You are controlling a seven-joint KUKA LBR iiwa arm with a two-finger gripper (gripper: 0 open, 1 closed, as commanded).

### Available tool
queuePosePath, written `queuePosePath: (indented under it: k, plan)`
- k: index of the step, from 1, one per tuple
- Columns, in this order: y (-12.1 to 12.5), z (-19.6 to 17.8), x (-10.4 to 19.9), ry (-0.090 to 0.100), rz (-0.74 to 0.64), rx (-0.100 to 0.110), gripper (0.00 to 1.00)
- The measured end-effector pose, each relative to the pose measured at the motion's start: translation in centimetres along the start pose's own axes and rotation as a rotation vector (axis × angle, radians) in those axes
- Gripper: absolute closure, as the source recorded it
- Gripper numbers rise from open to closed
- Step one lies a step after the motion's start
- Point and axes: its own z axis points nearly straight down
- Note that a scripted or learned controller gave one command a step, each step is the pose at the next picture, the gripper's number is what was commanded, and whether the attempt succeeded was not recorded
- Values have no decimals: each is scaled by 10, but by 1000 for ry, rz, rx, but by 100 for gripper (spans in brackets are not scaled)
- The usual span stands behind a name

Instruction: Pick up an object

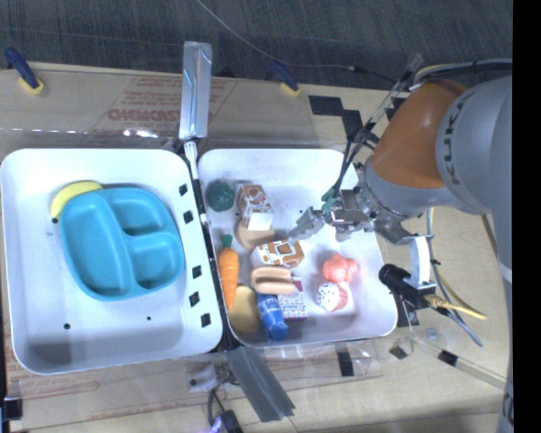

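My gripper (305,224) hangs over the middle of the right bin (365,174), reaching in from the right below the grey and orange arm (433,147). Its tip sits just above and to the right of a small brown printed packet (279,253), near a tan bread piece (251,234). Nothing shows in its grip. Around it lie a dark teal ball (220,196), a small carton (252,198), a carrot (229,276), a hot dog (275,281), a blue can (272,319), a pink fruit (340,267) and a red and white strawberry (331,297).
The left bin (27,332) holds a blue divided plate (122,242) with a yellow banana (77,192) tucked under its far left edge. A black divider (198,233) runs between the bins. Cables and a black fitting (406,287) hang by the right bin's right rim.
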Motion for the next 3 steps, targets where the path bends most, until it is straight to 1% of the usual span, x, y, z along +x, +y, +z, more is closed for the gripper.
queuePosePath:
  k: [1, 2, 3]
  plan:
    - [-34, 21, 29, 0, -9, 2, 0]
    - [-29, 97, 26, 0, -206, -6, 0]
    - [44, 97, -15, -4, -431, -11, 0]
